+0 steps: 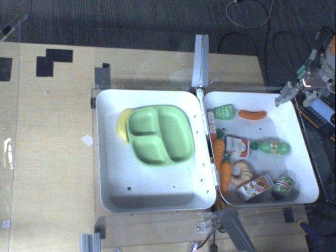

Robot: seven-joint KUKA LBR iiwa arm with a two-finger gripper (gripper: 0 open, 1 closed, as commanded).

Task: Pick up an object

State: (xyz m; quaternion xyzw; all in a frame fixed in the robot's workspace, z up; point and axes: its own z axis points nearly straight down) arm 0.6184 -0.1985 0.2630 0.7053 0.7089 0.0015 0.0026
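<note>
White bins sit side by side on the desk (pixel 52 140); toy food, like the sausage (pixel 252 114), fills the right bin (pixel 310 177) within reach of the hand (pixel 294 88), whose opening I cannot tell.

The bench (pixel 47 140) is seen from a single fixed camera set above it and tilted down at a slant, so that the far edge lies toward the top of the frame and dark floor is taken in beyond it. Both white bins are framed whole: the left bin (pixel 110 182) near the centre, the right bin (pixel 302 156) toward the right side. The arm (pixel 320 72) is caught at the upper right edge. The view is moderately distant.
</note>
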